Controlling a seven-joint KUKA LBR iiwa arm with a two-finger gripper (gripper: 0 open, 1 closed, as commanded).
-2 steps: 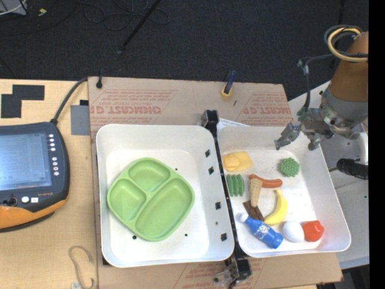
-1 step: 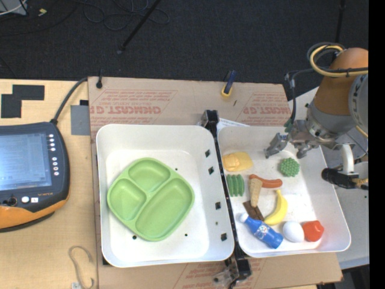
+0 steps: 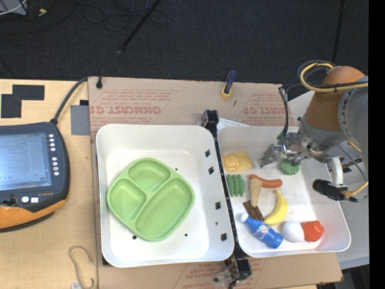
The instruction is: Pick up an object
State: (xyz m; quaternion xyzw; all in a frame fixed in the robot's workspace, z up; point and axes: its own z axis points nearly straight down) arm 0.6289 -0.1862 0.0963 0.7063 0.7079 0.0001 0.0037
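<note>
The right bin (image 3: 337, 236) holds several toy items: a yellow piece (image 3: 237, 160), a green ridged piece (image 3: 234, 184), a red sausage (image 3: 266, 181), a cone (image 3: 255, 192), a banana (image 3: 278, 206), a blue bottle (image 3: 263, 232), a white egg (image 3: 293, 231) and a red piece (image 3: 313, 230). My gripper (image 3: 284, 156) hangs low at the bin's far side, right over a small green round object (image 3: 291, 167) that it partly hides. Whether it touches that object I cannot make out.
The left bin (image 3: 120, 137) carries a green divided plate (image 3: 150, 198). A teach pendant (image 3: 30, 164) lies on the bench at far left. The arm's orange band (image 3: 334, 98) and a black cable part (image 3: 331, 188) overhang the right bin's right side.
</note>
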